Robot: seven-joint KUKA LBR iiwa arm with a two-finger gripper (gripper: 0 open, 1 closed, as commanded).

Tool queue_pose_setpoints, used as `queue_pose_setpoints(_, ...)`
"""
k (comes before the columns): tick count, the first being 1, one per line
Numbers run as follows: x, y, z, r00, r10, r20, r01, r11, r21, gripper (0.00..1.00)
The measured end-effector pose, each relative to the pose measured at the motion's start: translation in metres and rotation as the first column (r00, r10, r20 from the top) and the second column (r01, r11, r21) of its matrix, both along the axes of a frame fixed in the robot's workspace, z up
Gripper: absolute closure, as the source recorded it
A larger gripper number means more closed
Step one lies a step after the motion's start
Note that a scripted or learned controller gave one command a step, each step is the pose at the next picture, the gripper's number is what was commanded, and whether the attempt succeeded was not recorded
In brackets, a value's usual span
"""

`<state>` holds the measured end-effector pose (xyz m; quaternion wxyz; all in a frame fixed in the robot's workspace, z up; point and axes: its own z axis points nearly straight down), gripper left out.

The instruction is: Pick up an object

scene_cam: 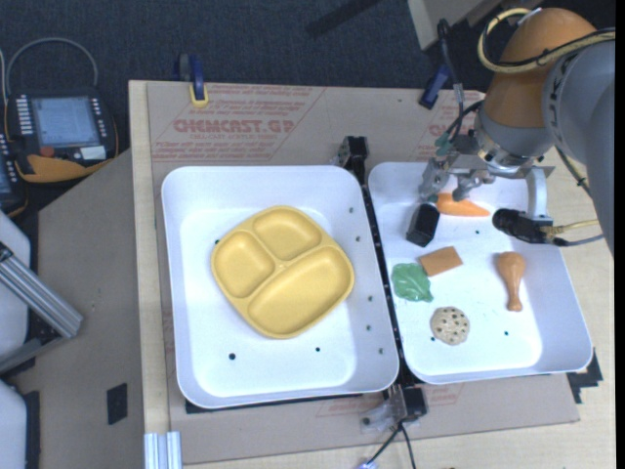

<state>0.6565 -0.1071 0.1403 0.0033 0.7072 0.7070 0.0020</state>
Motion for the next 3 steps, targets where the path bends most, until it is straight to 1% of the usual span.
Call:
queue_pose_setpoints(1,-0.001,-0.008,0.061,1.0,0.0,0.001,0.0,1.0,0.0,1.0)
queue_pose_setpoints(2,-0.001,-0.008,0.067,1.0,0.001,-0.004,-0.001,1.0,0.001,1.0)
queue_pose_setpoints(3,0.004,0.047,0.061,1.0,0.005,-0.009,-0.005,1.0,0.004,1.0)
